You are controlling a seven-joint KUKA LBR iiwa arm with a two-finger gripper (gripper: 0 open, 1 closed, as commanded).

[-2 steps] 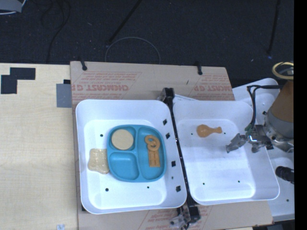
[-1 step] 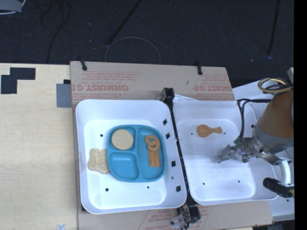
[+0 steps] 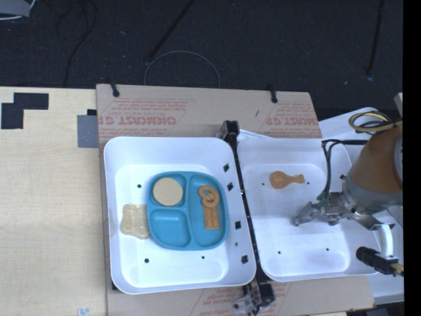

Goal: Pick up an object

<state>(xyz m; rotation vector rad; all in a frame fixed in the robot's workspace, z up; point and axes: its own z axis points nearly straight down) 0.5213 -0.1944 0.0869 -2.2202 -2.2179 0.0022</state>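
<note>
At right of centre in the frame, low inside the right bin (image 3: pixel 332 259), hangs the claw (image 3: pixel 304 216), pointing left off the grey wrist; closed or open cannot be told, the tips too small and dark to separate, and nothing seen between them. Up and left of it, apart, near the middle of the same bin, lies a tan drumstick-shaped toy (image 3: pixel 285 180), bulb to the left, thin handle to the right. Probably light, stiff plastic, smooth and liable to slip or roll; best pinched across the narrow neck or handle.

Further left, in the left bin (image 3: pixel 125 160), sits a blue divided tray (image 3: pixel 172 230) holding a round beige disc (image 3: pixel 167 191) and an orange pretzel-like piece (image 3: pixel 209 206), with a pale bread-like slice (image 3: pixel 135 220) touching the tray's left edge. Arm cut off at the frame's right; tabletop (image 3: pixel 46 196) beyond bare.
</note>
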